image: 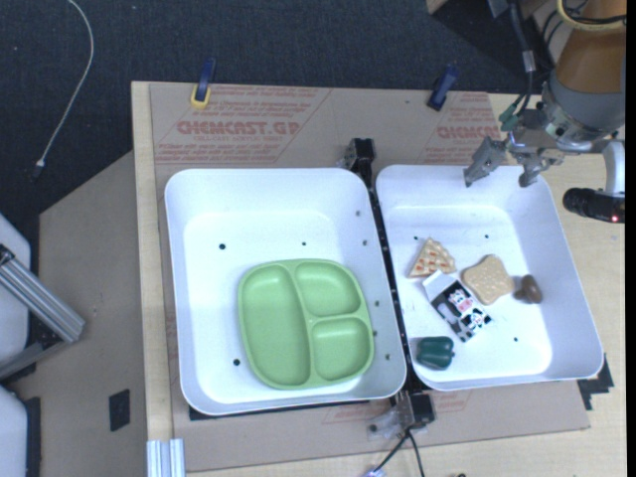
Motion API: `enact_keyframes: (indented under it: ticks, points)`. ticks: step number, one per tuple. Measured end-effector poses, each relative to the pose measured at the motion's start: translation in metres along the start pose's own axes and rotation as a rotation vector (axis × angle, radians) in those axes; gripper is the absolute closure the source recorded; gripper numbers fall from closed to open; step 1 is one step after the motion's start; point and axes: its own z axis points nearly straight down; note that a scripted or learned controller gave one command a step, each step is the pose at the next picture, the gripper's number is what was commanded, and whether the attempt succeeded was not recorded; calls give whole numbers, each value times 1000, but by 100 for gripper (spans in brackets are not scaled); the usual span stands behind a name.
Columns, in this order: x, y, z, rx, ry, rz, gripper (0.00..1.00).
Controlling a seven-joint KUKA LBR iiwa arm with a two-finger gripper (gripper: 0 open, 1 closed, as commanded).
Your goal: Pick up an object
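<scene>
Green pepper (434, 351) low; end effector (505, 168) spread wide, holding nothing

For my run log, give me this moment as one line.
gripper: open, holding nothing, over right bin far edge | pizza slice, toast, green pepper: untouched | pick: not begun

Looks like a robotics lab: cardboard-covered worktop (298, 117) held by clamps (203, 82) (blue ones), loose cables (60, 78), dark carpet (89, 28), aluminium framing (35, 291).
</scene>
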Motion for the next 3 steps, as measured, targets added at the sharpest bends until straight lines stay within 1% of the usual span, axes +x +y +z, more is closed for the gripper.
enact_keyframes:
  ticks: [1, 2, 3]
  points:
    - [0, 3, -8, -14, -2, -3, 0]
    - [1, 3, 56, -7, -1, -3, 0]
    - [0, 4, 117, -11, -1, -2, 0]
